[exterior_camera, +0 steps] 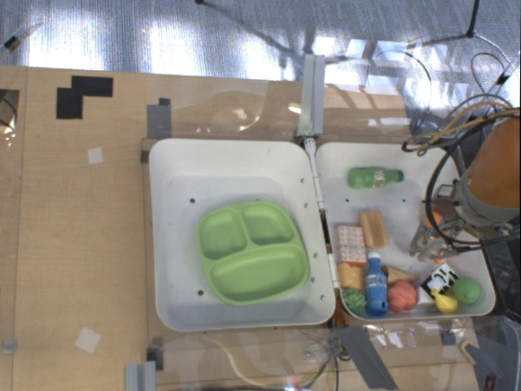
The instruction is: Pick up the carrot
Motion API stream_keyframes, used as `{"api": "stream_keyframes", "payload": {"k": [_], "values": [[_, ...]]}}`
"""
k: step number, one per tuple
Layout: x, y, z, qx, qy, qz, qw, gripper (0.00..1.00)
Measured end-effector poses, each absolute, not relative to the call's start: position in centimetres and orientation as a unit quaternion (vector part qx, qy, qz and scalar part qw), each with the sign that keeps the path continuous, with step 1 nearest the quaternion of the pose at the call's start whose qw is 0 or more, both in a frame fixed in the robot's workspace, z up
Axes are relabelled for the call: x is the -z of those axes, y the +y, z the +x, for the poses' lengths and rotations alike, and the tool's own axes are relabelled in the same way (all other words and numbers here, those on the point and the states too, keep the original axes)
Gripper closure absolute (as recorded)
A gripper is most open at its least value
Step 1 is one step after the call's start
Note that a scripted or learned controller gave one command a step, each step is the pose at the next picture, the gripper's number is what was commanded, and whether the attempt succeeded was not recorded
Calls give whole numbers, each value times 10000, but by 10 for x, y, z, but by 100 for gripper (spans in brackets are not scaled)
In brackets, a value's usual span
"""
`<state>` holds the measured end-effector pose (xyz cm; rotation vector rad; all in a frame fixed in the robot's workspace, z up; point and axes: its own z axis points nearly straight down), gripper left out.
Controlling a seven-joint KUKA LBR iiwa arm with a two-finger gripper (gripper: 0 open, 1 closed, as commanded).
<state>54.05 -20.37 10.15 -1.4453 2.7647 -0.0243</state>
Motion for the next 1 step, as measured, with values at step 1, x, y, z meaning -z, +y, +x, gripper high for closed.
{"api": "stream_keyframes", "payload": {"k": [1], "values": [[-112, -202, 544, 95, 8860, -4633, 145, 100]]}}
